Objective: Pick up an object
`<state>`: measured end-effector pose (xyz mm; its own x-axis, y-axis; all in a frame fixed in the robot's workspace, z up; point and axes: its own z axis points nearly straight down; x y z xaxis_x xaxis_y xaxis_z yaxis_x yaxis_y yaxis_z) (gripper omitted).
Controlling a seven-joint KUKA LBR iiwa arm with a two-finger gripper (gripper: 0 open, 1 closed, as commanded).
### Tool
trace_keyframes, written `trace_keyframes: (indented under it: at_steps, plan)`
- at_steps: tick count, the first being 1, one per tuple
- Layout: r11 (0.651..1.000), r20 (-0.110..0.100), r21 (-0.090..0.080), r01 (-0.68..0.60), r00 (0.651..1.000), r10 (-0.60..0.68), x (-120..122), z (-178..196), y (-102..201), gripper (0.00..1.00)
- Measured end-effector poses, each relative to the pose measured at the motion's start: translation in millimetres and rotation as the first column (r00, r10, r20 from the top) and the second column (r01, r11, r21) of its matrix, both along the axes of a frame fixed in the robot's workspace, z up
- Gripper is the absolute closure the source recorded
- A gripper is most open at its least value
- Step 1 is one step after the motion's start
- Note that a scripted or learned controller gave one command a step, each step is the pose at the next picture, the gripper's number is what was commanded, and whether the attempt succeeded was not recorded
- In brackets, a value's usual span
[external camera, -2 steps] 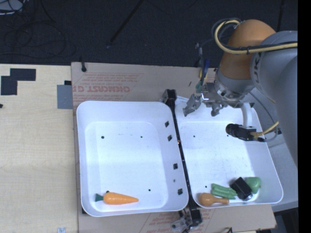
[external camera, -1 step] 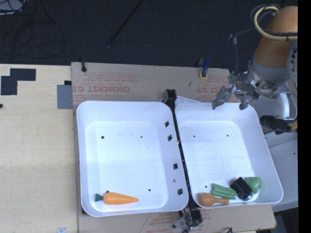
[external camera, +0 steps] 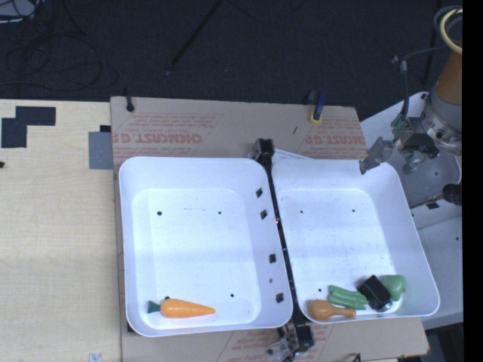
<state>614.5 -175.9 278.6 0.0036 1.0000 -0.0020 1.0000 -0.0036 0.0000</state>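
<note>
Two shallow white bins sit side by side on a sheet of printed cardboard (external camera: 226, 127) laid over the bench (external camera: 53, 225). The left bin (external camera: 132, 202) holds a toy carrot (external camera: 186, 308) lying on its side near the lower left corner, orange body pointing right and its dark green stub to the left.

The right bin (external camera: 407, 225) has a small cluster of things pressed into its lower right corner. A green bean-pod-like toy (external camera: 346, 296) lies just above an orange pear-shaped toy (external camera: 330, 310), the two touching or nearly so. To their right a small black block (external camera: 375, 292) rests tilted, overlapping a light green piece (external camera: 395, 283) that sits against the bin wall; what that green piece is cannot be made out from here.

The arm (external camera: 451, 78) enters at the upper right of the frame, its orange band visible above the wrist. The tool (external camera: 389, 151) hangs over the upper right rim of the right bin, well apart from the cluster of toys and from the carrot. Whether it is released or clenched is not clear at this angle, and nothing is visible in its grasp.

A blue and yellow clamp (external camera: 318, 105) grips the top edge of the cardboard.
</note>
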Motion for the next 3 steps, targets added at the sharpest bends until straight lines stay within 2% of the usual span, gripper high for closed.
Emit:
trace_keyframes:
  at_steps: [1, 2, 3]
  plan:
    - [1.000, -0.013, 0.006, -0.006, 1.000, 0.006, 15, -132, 19, 0.00]
    - [1.000, 0.000, 0.003, -0.008, 1.000, 0.008, 30, -94, 71, 0.00]
    - [1.000, 0.007, -0.007, 0.004, 1.000, -0.004, 29, -12, -45, 0.00]
